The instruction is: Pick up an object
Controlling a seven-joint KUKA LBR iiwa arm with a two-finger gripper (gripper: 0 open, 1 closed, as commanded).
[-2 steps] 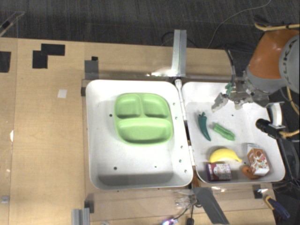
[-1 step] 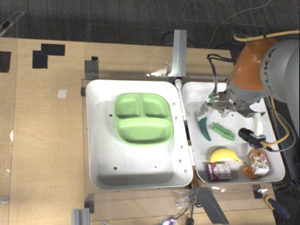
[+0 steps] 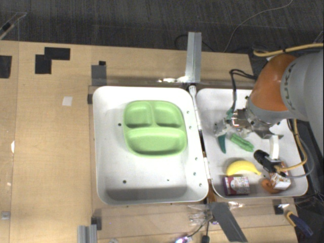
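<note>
Two white bins are set side by side on a wooden bench (image 3: 45, 151). In the left bin (image 3: 101, 151) a green plate (image 3: 154, 126) is laid flat near the middle. The plate is split into three parts: two small ones at the far side and one big one at the near side.

More things are kept in the right bin (image 3: 212, 105). A dark green strip (image 3: 222, 145) and a bright green strip (image 3: 242, 144) are found near its middle, close to each other. A yellow fruit (image 3: 242, 167) is seen just below them. A dark red can (image 3: 236, 185) is laid on its side by the near wall, just beside the fruit. An orange and white thing (image 3: 276, 183) is tucked in the near right corner.

The grey and orange arm (image 3: 298, 92) is stretched in from the right, over the right side of this bin. The gripper (image 3: 230, 124) is placed just above the top ends of the two green strips. How far it is open cannot be told, and it cannot be told if anything is held.

The dark green strip is pointed almost straight toward the near wall. The bright green strip is slanted, with its long side running from upper left to lower right, toward the fruit.
</note>
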